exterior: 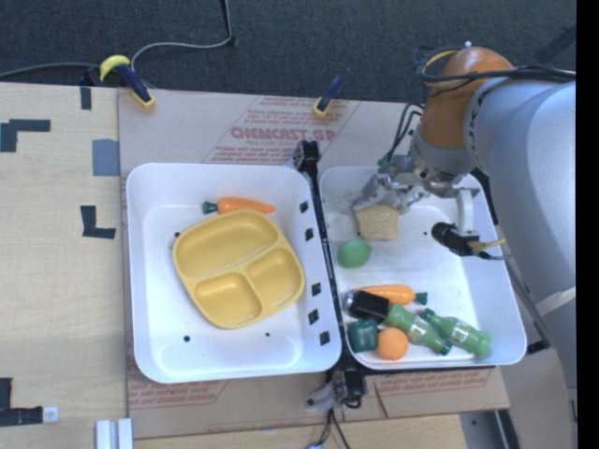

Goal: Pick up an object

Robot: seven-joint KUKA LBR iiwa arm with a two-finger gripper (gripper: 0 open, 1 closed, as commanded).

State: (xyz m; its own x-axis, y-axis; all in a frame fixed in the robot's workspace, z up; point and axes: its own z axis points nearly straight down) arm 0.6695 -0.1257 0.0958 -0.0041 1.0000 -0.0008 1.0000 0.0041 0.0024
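Hovering in the right bin, the gripper is sitting just above a tan block, finger state impossible to tell.

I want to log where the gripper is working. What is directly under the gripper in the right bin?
Under the gripper sits a beige block on the right bin floor, with a green ball just below it in the picture. The block's top edge is covered by the gripper.

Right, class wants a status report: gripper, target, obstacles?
Gripper low in right bin, directly over tan block. Grasp unconfirmed. Green ball close beside block.
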